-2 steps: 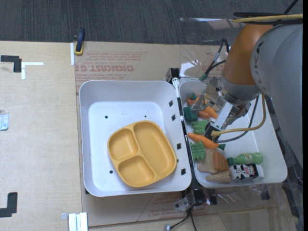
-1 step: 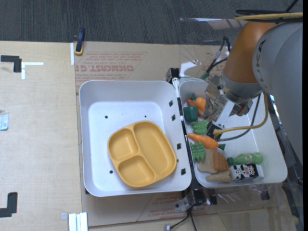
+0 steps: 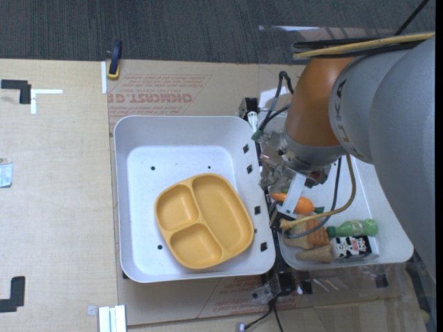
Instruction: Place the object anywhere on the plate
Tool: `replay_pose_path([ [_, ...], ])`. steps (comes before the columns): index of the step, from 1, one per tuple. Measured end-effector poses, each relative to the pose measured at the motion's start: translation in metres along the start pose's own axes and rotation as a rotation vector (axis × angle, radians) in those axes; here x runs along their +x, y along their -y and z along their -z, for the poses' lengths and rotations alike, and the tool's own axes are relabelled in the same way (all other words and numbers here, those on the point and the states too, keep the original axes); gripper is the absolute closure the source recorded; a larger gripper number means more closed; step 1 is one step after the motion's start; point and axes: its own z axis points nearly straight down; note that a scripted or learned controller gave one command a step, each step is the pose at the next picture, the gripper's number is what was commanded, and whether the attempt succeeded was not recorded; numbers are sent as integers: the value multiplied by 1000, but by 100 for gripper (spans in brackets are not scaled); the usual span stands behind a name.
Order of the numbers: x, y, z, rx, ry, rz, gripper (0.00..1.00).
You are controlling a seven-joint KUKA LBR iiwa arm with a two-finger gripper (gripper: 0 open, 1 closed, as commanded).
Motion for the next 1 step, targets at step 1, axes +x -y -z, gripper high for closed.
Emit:
replay_pose_path([
  [1, 22, 55, 0, 0, 0, 63, 100],
])
